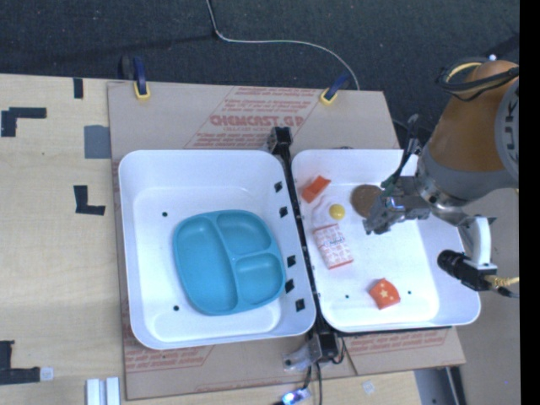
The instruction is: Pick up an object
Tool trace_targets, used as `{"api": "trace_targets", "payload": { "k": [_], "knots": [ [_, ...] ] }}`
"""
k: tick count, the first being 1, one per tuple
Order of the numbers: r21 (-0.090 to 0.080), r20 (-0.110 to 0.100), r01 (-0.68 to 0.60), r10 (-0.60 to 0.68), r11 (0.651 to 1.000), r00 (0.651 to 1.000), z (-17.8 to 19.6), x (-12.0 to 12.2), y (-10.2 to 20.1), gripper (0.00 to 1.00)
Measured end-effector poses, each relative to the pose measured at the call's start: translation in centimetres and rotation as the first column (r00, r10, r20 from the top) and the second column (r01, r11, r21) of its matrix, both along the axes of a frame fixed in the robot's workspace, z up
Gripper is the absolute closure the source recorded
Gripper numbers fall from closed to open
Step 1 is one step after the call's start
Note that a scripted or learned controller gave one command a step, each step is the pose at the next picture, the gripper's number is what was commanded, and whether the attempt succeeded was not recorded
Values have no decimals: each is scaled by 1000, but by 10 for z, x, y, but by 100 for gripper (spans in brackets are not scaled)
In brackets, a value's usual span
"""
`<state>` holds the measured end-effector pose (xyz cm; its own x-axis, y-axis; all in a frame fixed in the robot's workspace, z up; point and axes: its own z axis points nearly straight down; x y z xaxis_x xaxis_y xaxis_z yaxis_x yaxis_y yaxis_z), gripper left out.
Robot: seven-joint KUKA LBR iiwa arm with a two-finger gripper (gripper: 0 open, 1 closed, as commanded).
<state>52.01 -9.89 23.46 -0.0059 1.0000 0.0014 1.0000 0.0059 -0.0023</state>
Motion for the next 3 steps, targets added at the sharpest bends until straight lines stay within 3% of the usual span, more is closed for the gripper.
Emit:
{"api": "trace_targets", "payload": {
  "k": [3],
  "knots": [
    [-1,1,-1,1,1000,1000,-14,71,148,100]
  ]
}}
